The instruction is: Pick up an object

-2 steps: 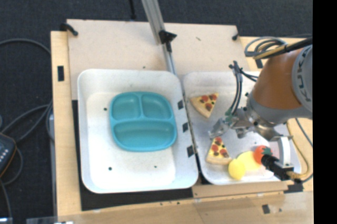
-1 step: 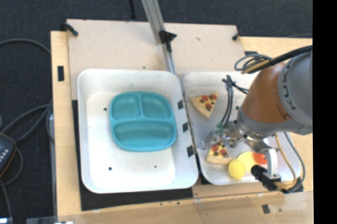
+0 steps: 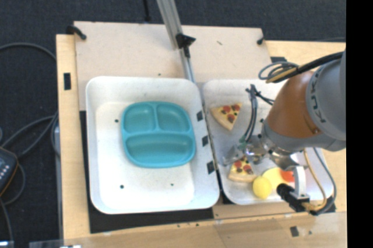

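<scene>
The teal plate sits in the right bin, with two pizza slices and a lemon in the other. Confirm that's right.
Wrong on one count: the camera view shows the teal plate in the left bin, not the right. The two pizza slices and the lemon lie in the other bin.

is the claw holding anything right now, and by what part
Cannot be told. The claw is low in the right bin, right over the pizza slice, but the wrist hides any hold.

Smooth teal plastic tray [image 3: 157, 134], matt white bins [image 3: 105, 95], wooden bench [image 3: 128, 49]
</scene>
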